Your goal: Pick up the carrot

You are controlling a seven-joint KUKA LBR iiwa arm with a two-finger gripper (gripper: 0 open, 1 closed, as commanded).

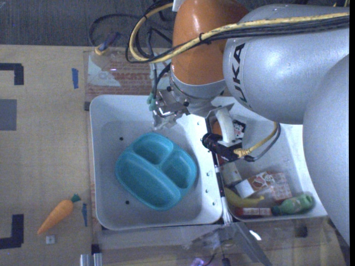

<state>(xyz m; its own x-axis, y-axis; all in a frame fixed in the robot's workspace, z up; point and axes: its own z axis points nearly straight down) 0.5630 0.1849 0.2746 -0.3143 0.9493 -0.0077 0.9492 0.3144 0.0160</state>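
Note:
The carrot (pixel 55 215), orange with a green top, lies on the tan bench at the lower left, outside the bins and left of the left bin (pixel 95 159). It points up and to the right. My gripper (pixel 161 115) hangs over the back part of the left bin, just above a teal divided plate (pixel 157 170). It is far from the carrot, up and to the right of it. The orange wrist band and grey arm hide much of the gripper from above, and nothing shows held in it.
The teal plate takes up the middle of the left bin. The right bin (pixel 277 217) holds a banana (pixel 243 199), a green bottle (pixel 294 204) and small boxes (pixel 270 185). Blue tape marks (pixel 75 77) and black floor marks (pixel 14 231) sit on the bench near the carrot.

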